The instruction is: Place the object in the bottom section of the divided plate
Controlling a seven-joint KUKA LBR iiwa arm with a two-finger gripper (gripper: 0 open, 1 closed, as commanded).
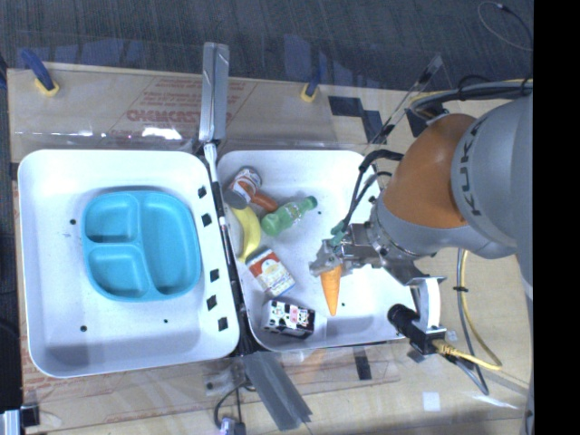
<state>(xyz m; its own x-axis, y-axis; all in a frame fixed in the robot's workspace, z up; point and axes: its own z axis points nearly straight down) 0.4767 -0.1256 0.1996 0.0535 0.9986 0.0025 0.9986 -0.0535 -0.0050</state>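
Nearest the camera, along the bottom of the view, a small black-and-white patterned carton [289,317] lies in the right bin [299,163] at about 6 o'clock of that bin's floor. Just above it, toward 10 o'clock, sits a little red-and-white box [271,273]. At 3 o'clock from that box an orange carrot [330,290] stands with its tip pointing down toward the bin's near wall; its upper end meets the gripper [337,255], which comes in from 3 o'clock on the grey arm [489,184] with the orange band. The carrot's top sits right at the fingers, but whether they are clamped on it or merely resting against it I cannot tell at this size.

Farther up, a yellow banana [247,231] lies against the bin's left wall at 9 o'clock, with a green bottle [290,214] slanting beside it toward 2 o'clock. Touching the bottle's lower end, a red-labelled can [246,188] lies at about 11 o'clock of the bin.

Well apart at 9 o'clock, in the left bin [54,333], rests the blue divided plate [141,243], its three sections bare.
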